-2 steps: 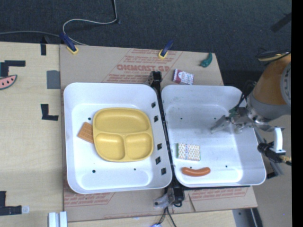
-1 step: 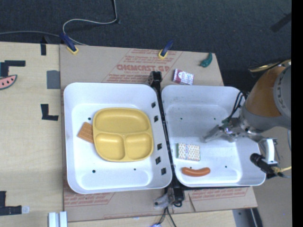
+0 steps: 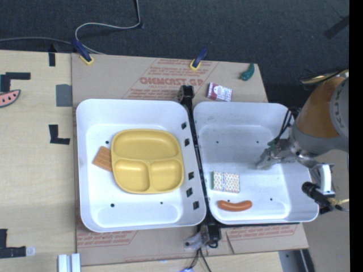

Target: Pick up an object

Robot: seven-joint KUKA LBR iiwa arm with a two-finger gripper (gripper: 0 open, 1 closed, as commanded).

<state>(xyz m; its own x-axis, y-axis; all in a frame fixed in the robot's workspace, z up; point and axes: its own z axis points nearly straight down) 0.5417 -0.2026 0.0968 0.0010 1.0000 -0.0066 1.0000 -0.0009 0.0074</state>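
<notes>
Near the right bin's (image 3: 244, 115) front lies a reddish-orange sausage (image 3: 235, 205).

In the left bin (image 3: 91, 208), a yellow divided tray (image 3: 148, 159) takes up the middle, with a brown cracker-like piece (image 3: 102, 159) wedged at its left side; you find open floor along the near wall and in a thin strip by the far wall. In the right bin (image 3: 244, 113), the far half of the floor lies open to you. The claw (image 3: 267, 159) and the grey arm (image 3: 317, 132) occupy the right side, crossing that bin's right wall. Toward the near wall, a small patterned packet (image 3: 226, 181) and a sausage (image 3: 234, 205) lie near each other, not touching. The shared wall between bins carries black clips (image 3: 190, 176).
</notes>
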